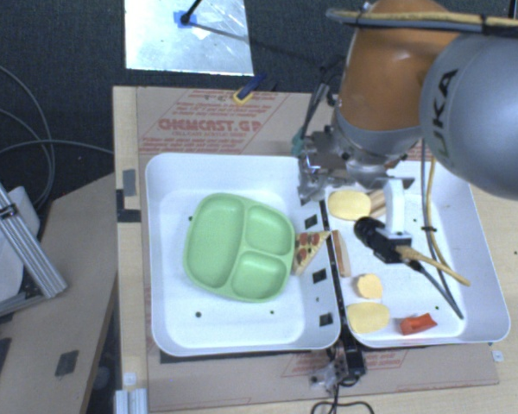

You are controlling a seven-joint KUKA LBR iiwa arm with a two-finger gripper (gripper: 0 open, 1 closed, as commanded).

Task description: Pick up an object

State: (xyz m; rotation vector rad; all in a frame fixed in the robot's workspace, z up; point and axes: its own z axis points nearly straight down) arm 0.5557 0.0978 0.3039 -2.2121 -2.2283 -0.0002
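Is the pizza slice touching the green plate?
Touching. The camera view shows the pizza slice lying against the green plate's right rim beside the bin divider, with no gap between them.

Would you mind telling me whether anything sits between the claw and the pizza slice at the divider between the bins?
Nothing visible does. The claw hangs over the bins' shared edge, and the pizza slice lies just below it in the camera view, with only bare bin wall between. The green divided plate sits beside the slice, to its left.
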